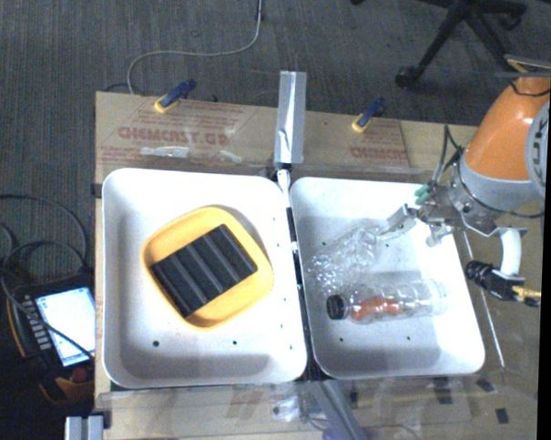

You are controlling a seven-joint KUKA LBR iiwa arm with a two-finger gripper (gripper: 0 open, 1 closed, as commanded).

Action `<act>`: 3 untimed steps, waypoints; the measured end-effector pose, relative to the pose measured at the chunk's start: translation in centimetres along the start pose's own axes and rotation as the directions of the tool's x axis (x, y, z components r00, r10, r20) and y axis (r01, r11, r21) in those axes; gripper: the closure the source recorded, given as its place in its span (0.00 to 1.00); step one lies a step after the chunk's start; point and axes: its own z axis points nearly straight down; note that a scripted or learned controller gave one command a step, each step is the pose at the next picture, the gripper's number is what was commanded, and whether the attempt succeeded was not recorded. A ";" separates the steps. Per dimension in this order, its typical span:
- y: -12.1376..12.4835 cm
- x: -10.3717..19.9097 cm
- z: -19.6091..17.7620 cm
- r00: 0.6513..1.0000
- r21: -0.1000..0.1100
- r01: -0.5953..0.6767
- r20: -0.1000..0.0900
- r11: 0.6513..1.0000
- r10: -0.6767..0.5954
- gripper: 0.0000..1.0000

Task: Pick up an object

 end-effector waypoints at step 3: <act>-5.8 -3.9 9.5 0.997 -0.017 -0.083 -0.002 0.996 0.083 1.00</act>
